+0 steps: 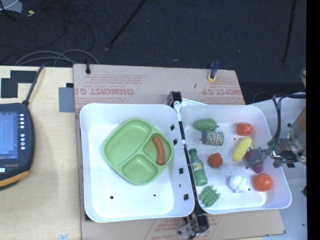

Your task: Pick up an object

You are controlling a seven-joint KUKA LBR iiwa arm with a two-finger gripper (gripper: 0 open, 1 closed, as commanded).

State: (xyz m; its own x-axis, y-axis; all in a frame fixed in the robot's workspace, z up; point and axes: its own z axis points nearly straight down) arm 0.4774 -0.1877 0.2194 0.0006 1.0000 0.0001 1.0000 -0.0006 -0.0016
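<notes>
Impossible to tell, open or closed, at the dark grey two-finger gripper, low over the right part of the right shallow white plastic bin and touching or just above a small purple toy piece. Judged as the approach or grasp stage of the pick: nothing visibly lifted, nothing seen clamped, so seizing and raising left to do. Nearest in that bin, a ridged green leafy toy by the divider. Slightly farther, a lumpy white toy and a round orange-red tomato-like toy, both just beside the purple piece. Farther still, left by the divider, a green plastic bottle with a yellow label, then a small red round toy and a yellow corn cob toy just left of the gripper. Beyond these, a labelled toy can on its side, an orange-red chunk and a dark green bumpy vegetable toy. Likeliest target the purple piece: small, glossy, partly hidden under the gripper, shape hard to read, lying on the bin floor.
</notes>
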